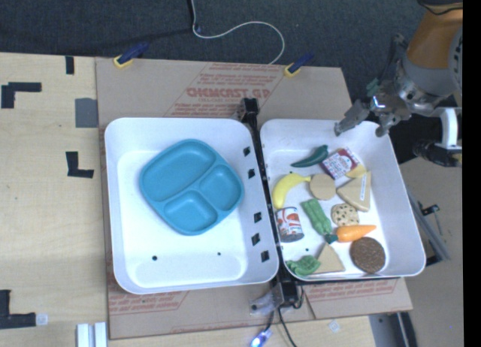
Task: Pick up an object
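1. The bench (45, 210) carries a cardboard sheet (218, 86) with red print, and its left and lower parts run out of the frame.
2. Two white bins sit side by side on the cardboard: the left bin (128, 255) and the right bin (398, 210), touching along the middle, where a row of small black clips is hard to make out.
3. The arm (440, 34) comes in from the upper right; it is cut off by the frame edge, so just the orange band and grey wrist can be seen.
4. One blue plate (192, 185) with three compartments lies tilted in the left bin.
5. The gripper (364, 119) hangs over the far right corner of the right bin, its two fingers apart, nothing between them.
6. The right bin holds a close pile of toy food, near the gripper but not touching it: one banana (287, 186), one carrot (355, 232), one round brown patty (368, 254), one small can (289, 223), one red-labelled packet (339, 163), one dark green pepper (310, 158), one green bean-like piece (318, 217), one cookie (344, 214).
7. Several pale wedges and a leafy green bit (303, 266) overlap there; what they are is unclear.
8. A white cable (225, 34) loops on the dark floor behind.
9. Two clamps with yellow and blue parts, one (131, 54) left and one (300, 63) right, grip the cardboard's far edge.
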Robot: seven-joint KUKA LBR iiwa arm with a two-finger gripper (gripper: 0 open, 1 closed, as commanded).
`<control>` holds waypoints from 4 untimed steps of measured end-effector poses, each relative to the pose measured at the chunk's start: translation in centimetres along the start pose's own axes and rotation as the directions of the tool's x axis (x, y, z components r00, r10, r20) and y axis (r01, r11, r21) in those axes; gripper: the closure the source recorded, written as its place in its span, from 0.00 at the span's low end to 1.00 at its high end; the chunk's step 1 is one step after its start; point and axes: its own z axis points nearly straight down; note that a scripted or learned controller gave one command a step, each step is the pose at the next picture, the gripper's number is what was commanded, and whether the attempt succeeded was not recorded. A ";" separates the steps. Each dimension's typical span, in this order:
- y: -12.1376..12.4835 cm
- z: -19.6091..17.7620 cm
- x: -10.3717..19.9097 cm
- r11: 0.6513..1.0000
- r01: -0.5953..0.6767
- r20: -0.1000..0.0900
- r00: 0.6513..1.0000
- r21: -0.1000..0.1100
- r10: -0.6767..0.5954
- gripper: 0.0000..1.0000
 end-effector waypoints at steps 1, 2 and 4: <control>-7.2 -8.4 7.2 1.000 0.006 -0.002 1.000 -0.008 -0.006 0.00; -14.9 -7.1 12.2 1.000 0.003 -0.003 1.000 0.005 -0.003 0.00; -16.6 -3.2 21.0 1.000 0.009 -0.003 1.000 0.007 -0.008 1.00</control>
